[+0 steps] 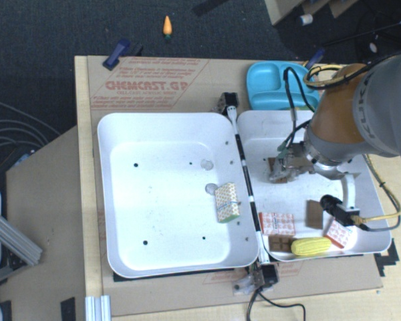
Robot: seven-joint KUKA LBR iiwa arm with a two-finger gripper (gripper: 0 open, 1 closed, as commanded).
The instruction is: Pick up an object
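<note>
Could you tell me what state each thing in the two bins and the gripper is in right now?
Gripper: low in the right bin, fingers too unclear to judge.
Patterned box: lying in the left bin, near its right wall.
Yellow corn: lying on its side by the right bin's near edge.
Red-and-white packet: lying flat, beside the corn.

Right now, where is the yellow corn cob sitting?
The yellow corn cob lies in the right bin, against its near rim, in the camera view's lower right. A red-and-white packet sits just up-left of it and another packet to its right.
</note>
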